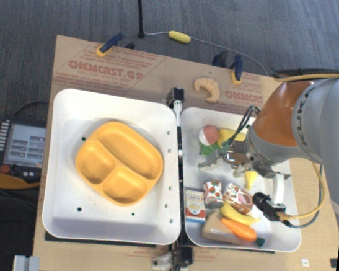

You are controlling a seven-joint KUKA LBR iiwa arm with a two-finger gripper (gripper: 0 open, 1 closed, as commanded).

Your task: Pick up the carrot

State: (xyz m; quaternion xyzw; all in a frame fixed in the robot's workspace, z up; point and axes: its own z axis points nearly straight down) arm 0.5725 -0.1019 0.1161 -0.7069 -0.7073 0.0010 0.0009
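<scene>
The carrot (239,230) lies ungrasped near the right bin's (289,242) front edge. The tool (232,154) hovers mid-bin, probably approaching; it must move frontward over the carrot.

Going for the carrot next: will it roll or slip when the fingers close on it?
The carrot looks like smooth, rigid toy plastic, so it may be slippery. Its tapered, rounded shape could squirt out of a squeeze or roll. It lies atop a tan wedge beside the banana, so it may slide off when nudged. It probably weighs little.
</scene>
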